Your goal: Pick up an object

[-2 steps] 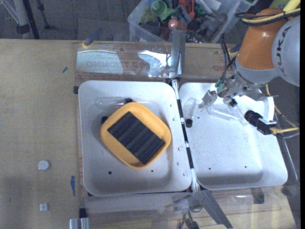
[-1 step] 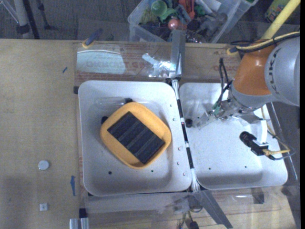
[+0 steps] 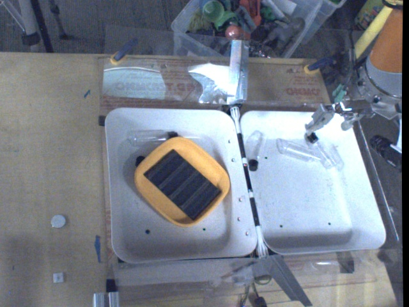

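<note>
The gripper [image 3: 314,130], its opening not discernible, is seen at upper right above the right bin [image 3: 307,232], near a clear tube [image 3: 307,153].

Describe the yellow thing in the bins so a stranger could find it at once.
Two white bins sit side by side; take the left bin. Near its middle lies the yellow pad, a rounded square turned at a slant, with a dark ribbed panel on top. It is the bins' one brightly coloured thing; the clear tube is see-through.

A ridged tray [image 3: 182,181] lies in the left bin [image 3: 121,229]; a clear tube [image 3: 307,152] rests in the right bin [image 3: 332,229], beneath the claw [image 3: 317,128], with a toy-filled tub [image 3: 255,8] behind the table [image 3: 45,139].
</note>
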You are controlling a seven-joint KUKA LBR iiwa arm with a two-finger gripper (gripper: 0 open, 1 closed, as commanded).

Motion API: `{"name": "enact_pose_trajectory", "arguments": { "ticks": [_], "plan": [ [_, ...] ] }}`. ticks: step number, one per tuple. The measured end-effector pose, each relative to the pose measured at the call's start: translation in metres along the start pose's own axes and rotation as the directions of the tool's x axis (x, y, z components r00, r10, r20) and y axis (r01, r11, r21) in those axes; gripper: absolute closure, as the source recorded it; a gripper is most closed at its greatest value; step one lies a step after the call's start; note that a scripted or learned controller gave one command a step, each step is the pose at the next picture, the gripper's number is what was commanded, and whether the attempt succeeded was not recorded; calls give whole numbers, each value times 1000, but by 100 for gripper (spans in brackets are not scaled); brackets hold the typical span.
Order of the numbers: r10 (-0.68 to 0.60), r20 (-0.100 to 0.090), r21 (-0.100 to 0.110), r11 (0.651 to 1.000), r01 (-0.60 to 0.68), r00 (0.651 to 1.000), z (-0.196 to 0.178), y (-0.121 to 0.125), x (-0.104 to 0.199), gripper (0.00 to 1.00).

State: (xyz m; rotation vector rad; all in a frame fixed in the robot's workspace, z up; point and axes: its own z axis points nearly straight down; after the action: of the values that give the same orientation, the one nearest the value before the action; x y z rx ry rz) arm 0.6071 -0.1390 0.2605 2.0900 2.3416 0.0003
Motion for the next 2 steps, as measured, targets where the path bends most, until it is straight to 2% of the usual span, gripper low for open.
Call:
{"name": "enact_pose_trajectory", "arguments": {
  "ticks": [1,2],
  "plan": [
    [-111,-3,2,994,111,994,141,-74,45,0],
    [284,0,2,959,-284,959,138,-25,0,0]
  ]
}}
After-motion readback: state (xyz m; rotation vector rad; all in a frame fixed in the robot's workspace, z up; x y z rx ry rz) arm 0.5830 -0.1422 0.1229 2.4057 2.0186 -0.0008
